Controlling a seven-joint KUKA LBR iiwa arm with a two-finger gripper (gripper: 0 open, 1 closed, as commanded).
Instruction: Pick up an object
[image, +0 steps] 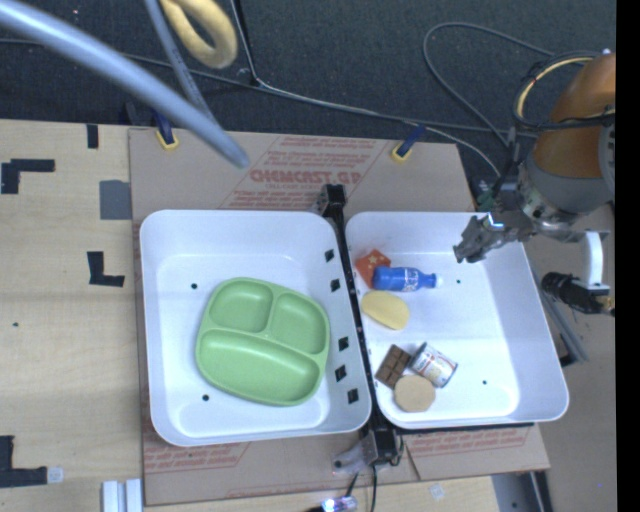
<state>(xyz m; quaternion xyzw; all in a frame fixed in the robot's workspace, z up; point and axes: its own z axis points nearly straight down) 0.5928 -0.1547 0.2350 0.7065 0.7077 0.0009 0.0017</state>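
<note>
The right bin (520, 330) holds a blue bottle (403, 279) lying on its side with a red packet (370, 265) behind it. A yellow oval piece (386, 310) lies just in front of them. Nearer the bin's front left corner are a brown block (392, 365), a small can (436, 366) and a tan round piece (414, 394). My gripper (476, 245) hangs over the bin's far right part, to the right of the bottle and apart from every object. Nothing shows between its fingers.
In the left bin (165, 330) lies a green divided plate (264, 340). A black divider (345, 310) runs between the bins. Cables cross the dark floor behind the bench, and a grey tube (130, 70) slants across the top left.
</note>
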